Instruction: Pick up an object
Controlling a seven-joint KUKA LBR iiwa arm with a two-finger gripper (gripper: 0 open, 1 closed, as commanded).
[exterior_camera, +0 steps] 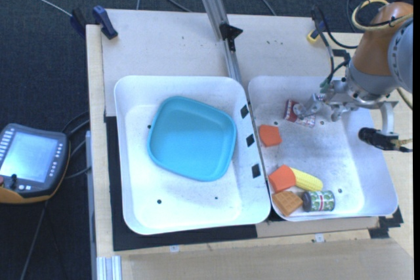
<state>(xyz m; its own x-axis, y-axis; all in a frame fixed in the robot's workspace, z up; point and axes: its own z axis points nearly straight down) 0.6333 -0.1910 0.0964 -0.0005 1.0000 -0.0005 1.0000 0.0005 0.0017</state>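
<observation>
Grey gripper (319,103) sits at the right bin's (367,203) top edge — a red-white packet (298,112) blurs into it, can't tell about the jaws from my end.

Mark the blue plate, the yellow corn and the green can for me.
blue plate (191,138), camera view, middle of its flat face
yellow corn (306,178), camera view, middle of the cob
green can (319,200), camera view, its label side
</observation>
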